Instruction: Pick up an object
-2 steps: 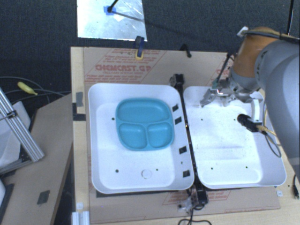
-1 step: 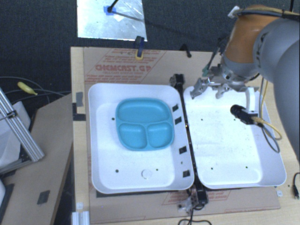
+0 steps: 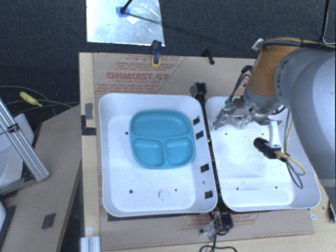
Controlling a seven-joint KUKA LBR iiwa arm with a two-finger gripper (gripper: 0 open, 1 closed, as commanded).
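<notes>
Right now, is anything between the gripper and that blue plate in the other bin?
Yes. The gripper sits over the right bin, near its upper left corner, and the blue plate lies in the left bin. The two bins' raised rims, with a row of black clips along the seam, run between them. Nothing rests on the plate.

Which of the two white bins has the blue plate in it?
The left bin: the blue plate lies in it. The gripper is over the right bin.
</notes>
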